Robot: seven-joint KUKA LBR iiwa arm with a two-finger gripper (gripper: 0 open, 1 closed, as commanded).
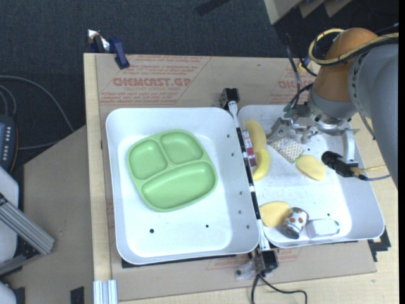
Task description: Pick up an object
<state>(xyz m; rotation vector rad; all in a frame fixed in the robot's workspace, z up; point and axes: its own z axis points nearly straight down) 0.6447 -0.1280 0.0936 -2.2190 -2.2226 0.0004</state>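
Tool (pixel 290 133) of your grey arm hangs low over the right white bin (pixel 361 201), just above a small speckled tan square object (pixel 286 148); you cannot tell its state. Beside it lie a yellow banana (pixel 258 149) and a pale yellow lemon-shaped piece (pixel 311 167). Your left white bin (pixel 126 223) holds a green divided plastic plate (pixel 171 168).

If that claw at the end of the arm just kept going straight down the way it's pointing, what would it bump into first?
Probably the small speckled packet, which lies on the right bin floor just below the gripper. The banana lies to its left and the yellow lemon-like piece to its right. Depth is hard to judge from this slanted view.
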